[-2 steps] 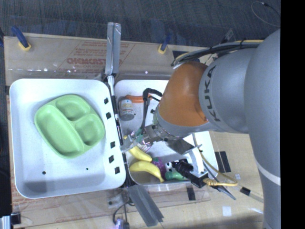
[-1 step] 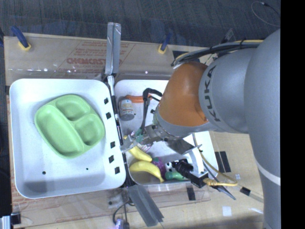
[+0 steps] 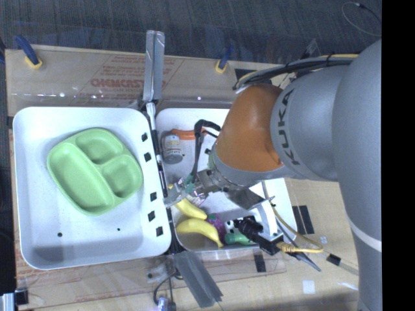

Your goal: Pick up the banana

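Camera view: banana (image 3: 198, 230) yellow, curved, lying in right white bin (image 3: 185, 117), front-left corner; gripper (image 3: 192, 188) near it, open or closed cannot tell.

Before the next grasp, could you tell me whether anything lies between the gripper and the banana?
Nothing visible does. The gripper is close beside the banana in the right bin; a purple and green object lies aside, not between them.

Single fixed camera, high over the bench (image 3: 84, 76), tilted downward.
Left bin (image 3: 29, 173) mid-left, right bin (image 3: 185, 118) centre; the arm (image 3: 324, 122) looms near, right of frame.
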Tool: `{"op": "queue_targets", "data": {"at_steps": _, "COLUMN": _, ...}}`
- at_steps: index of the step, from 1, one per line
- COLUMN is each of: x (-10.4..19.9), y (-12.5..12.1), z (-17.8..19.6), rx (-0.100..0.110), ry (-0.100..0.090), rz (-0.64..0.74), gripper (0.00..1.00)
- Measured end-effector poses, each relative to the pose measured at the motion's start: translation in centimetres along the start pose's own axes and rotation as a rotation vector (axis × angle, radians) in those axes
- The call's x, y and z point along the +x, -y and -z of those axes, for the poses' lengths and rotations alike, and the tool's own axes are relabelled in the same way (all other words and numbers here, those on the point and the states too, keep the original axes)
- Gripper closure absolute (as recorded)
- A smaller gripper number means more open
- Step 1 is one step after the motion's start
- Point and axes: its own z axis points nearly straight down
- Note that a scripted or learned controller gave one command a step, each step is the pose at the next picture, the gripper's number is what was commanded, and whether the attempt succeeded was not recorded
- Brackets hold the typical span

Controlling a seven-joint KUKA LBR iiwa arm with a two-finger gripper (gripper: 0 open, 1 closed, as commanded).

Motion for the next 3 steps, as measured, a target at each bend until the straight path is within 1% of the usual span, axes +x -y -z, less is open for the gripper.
{"op": "queue_targets", "data": {"at_steps": 2, "x": 0.0, "y": 0.0, "z": 0.0, "rx": 0.0, "ry": 0.0, "rz": 0.0, "gripper": 0.0}}
{"op": "queue_targets", "data": {"at_steps": 3, "x": -3.0, "y": 0.9, "z": 0.0, "rx": -0.001, "ry": 0.001, "rz": -0.233, "gripper": 0.0}}
